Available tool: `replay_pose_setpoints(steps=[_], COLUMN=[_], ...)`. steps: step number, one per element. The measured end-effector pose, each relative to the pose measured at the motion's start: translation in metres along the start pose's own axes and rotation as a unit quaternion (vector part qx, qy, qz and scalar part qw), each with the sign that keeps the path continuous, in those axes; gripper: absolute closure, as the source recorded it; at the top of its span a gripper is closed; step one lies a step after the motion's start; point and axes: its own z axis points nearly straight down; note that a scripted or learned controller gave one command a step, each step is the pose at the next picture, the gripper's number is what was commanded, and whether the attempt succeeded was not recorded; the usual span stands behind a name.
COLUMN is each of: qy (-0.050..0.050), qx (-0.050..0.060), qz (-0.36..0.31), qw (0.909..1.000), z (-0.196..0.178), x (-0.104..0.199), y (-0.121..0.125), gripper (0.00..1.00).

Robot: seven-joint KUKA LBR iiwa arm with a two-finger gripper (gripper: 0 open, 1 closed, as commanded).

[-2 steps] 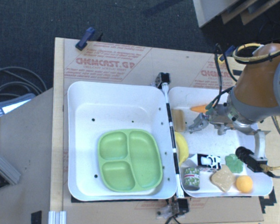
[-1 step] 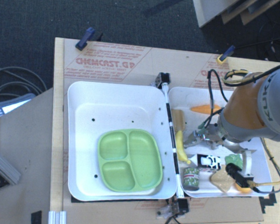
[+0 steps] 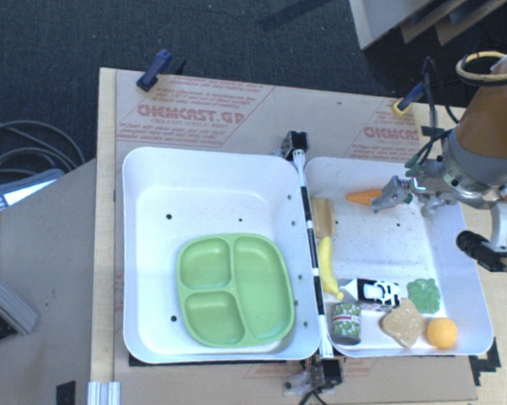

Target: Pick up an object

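Camera view. Two shallow white plastic bins sit side by side on a brown board printed with red lettering. The left bin (image 3: 149, 198) holds a pale green plate (image 3: 233, 289), smooth, with rounded corners and three compartments. The right bin (image 3: 459, 257) holds several small things. An orange carrot (image 3: 364, 196), tapered to a point, lies near the far wall. A tan wooden block (image 3: 322, 217) and a curved yellow banana (image 3: 327, 266) lie along the left wall. Along the near edge lie a dark can (image 3: 345, 323), a black-and-white box (image 3: 377, 292), a bumpy green piece (image 3: 424, 294), a rough tan bread slice (image 3: 403, 324) and a round orange ball (image 3: 442, 333). The gripper (image 3: 397, 193) hangs over the far part of the right bin, just beside the carrot's thick end. Its metal fingers grasp nothing, and whether they are spread or closed cannot be told.
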Motion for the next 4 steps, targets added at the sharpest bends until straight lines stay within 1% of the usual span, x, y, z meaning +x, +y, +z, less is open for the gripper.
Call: replay_pose_setpoints(steps=[1, 2, 3, 4], qy=[0.001, 0.0, 0.001, 0.001], qx=[0.002, -0.001, 0.006, 0.002], qz=[0.001, -0.001, 0.001, 0.0], qw=[1.0, 1.0, 1.0, 1.0], z=[0.083, 0.008, 0.067, 0.083], x=[-0.017, -0.046, 0.044, -0.017], y=[-0.069, 0.057, 0.048, 0.029], gripper=[0.0, 0.0, 0.0, 0.0])
